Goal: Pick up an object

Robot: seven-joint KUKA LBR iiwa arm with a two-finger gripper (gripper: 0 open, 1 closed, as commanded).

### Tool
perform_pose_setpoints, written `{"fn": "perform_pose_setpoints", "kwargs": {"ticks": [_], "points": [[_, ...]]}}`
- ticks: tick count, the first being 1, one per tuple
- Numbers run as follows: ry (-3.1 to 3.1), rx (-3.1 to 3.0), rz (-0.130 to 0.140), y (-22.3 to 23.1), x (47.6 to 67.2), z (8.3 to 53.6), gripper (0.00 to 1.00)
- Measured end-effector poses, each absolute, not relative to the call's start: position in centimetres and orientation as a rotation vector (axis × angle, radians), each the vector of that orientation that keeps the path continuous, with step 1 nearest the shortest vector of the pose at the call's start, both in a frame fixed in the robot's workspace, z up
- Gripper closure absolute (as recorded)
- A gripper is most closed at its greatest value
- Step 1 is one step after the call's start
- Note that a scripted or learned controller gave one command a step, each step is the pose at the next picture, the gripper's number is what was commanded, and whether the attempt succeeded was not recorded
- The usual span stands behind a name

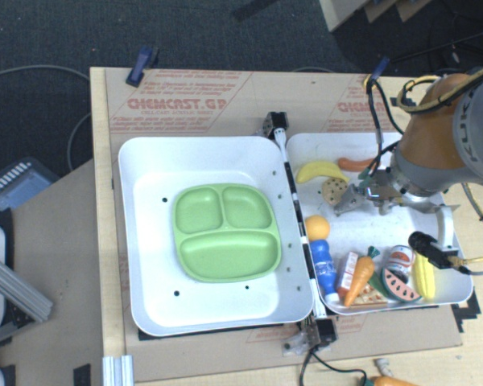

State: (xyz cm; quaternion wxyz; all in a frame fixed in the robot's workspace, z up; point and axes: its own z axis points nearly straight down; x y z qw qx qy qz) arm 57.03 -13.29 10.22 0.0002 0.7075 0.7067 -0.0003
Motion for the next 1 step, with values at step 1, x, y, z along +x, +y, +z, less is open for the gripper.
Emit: {"fn": "perform_pose_setpoints", "kwargs": {"ticks": [1], "points": [[2.221, 2.224, -0.001, -14.21, 47.85, 8.41, 0.00]]}}
